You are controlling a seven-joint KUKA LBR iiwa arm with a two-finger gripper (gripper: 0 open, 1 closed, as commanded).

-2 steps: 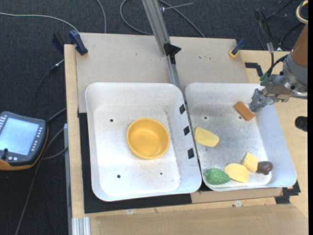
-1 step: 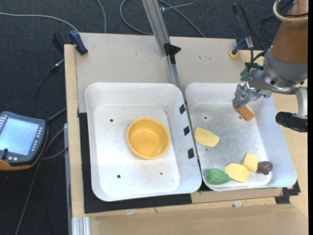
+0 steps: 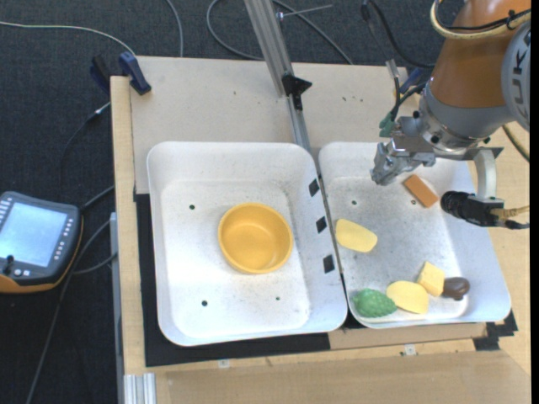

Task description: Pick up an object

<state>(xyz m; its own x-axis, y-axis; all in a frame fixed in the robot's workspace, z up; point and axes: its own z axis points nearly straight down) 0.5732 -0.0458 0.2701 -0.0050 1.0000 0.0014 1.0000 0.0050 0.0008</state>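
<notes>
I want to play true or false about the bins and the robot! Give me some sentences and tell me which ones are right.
1. The yellow bowl sits in the left bin. True.
2. The green thing is in the left bin. False: it lies in the right bin, at the near edge.
3. The gripper hangs over the right bin. True.
4. The orange block is inside the bowl. False: it lies in the right bin, beside the gripper.
5. The brown thing lies next to a yellow piece. True.
</notes>
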